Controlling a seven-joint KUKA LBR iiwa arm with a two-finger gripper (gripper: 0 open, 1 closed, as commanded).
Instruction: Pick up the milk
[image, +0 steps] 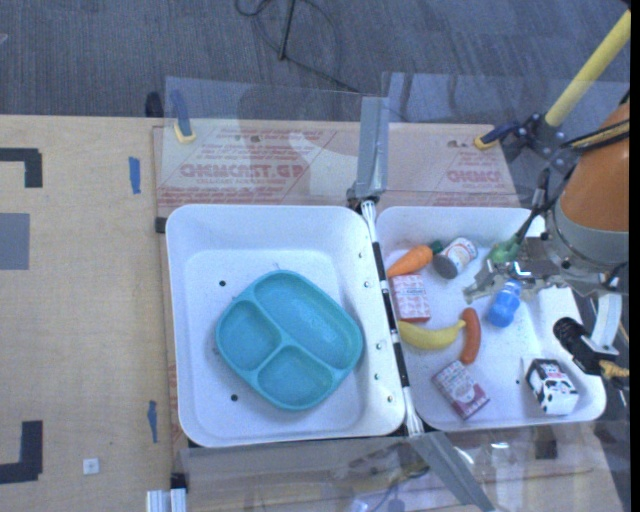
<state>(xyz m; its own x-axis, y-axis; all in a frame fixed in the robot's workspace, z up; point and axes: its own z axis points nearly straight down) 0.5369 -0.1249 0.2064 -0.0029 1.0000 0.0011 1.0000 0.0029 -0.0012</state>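
Milk, the small black-and-white cow-print carton (551, 386), sat untouched well below-right of the tool (497, 278); pickup hadn't started. Tool state: can't tell.

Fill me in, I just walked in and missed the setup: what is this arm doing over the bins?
The arm is meant to pick up the milk, a small cow-patterned carton in the near right corner of the right bin. Its gripper hangs over the middle of that bin, near a blue bottle, well apart from the carton. The left bin holds a teal divided plate.
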